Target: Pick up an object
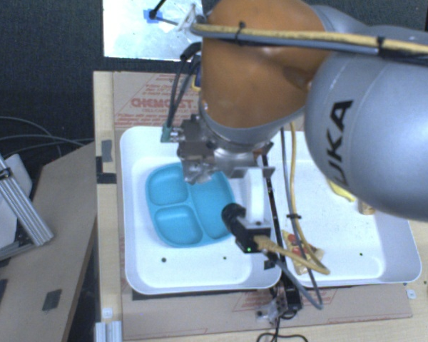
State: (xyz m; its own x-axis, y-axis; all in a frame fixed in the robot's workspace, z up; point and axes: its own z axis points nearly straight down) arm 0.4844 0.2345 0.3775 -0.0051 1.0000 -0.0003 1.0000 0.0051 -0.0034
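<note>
- Lying in the left white bin, toward its upper middle, a blue divided tray is recorded; three compartments are seen, and the long axis runs roughly from 11 o'clock to 5 o'clock.
- The gripper is placed over the tray's upper edge, so the tray body extends from it toward 6 to 7 o'clock.
- Gripper state: it cannot be told, being masked by the wrist housing.
- In the right bin, a yellowish item is partly hidden beneath the arm.
</note>
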